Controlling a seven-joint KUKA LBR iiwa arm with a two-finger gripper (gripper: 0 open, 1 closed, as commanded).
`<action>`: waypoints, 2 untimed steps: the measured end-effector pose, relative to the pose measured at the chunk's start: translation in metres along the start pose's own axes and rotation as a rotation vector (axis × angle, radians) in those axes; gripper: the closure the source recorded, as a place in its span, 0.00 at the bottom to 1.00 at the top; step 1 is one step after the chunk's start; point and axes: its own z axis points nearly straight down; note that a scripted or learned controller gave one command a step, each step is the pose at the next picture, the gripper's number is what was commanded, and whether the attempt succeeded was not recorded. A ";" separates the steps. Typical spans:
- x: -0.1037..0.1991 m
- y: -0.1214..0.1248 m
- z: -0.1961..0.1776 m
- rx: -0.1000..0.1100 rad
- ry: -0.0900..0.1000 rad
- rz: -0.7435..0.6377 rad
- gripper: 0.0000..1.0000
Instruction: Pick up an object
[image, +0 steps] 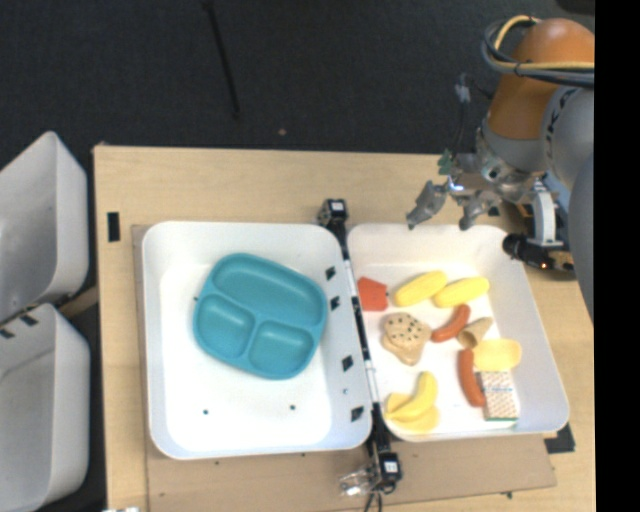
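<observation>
Above the right bin (530, 300) rim at 1 o'clock, gripper (447, 208) hovers, fingers spread and holding nothing. Toy food (440, 345) lies crowded below at 5 o'clock; risk: fingers catching neighbouring pieces, spoiling the grasp.

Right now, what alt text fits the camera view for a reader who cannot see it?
The grey-and-orange arm's gripper hangs open over the far rim of the right bin, holding nothing. That bin holds toy food: yellow pieces, two sausages, a cookie, an orange block. The left bin holds a blue divided plate.
</observation>
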 end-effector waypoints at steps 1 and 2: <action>-0.008 -0.001 0.063 0.002 0.000 0.002 0.00; -0.008 -0.002 0.117 0.000 0.000 0.001 0.00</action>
